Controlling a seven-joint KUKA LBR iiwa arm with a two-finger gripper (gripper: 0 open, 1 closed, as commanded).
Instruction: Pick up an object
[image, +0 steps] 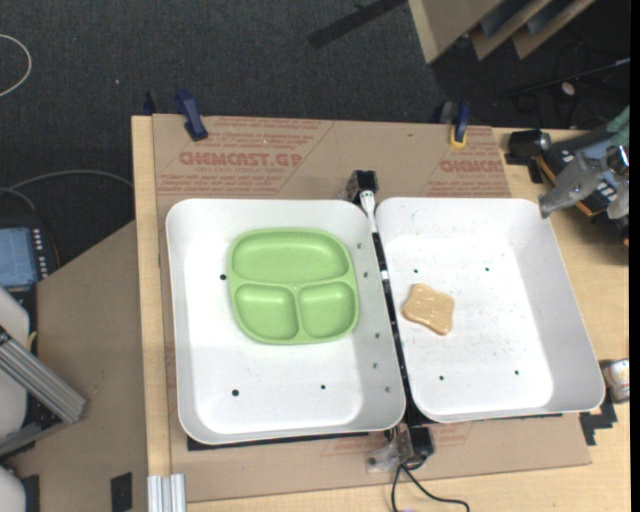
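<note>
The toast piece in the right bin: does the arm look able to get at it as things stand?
Probably yes. The toast piece lies alone on the right bin floor near its left wall, nothing over or against it. The claw sits at that bin's upper right corner, with open floor between.

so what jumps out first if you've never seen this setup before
The bright green divided plate draws the eye first, lying in the upper half of the left bin with its three compartments facing up. Next is the small tan toast-shaped piece lying alone near the left wall of the right bin. The gripper sits off at the right edge, outside the bins' upper right corner.
</note>
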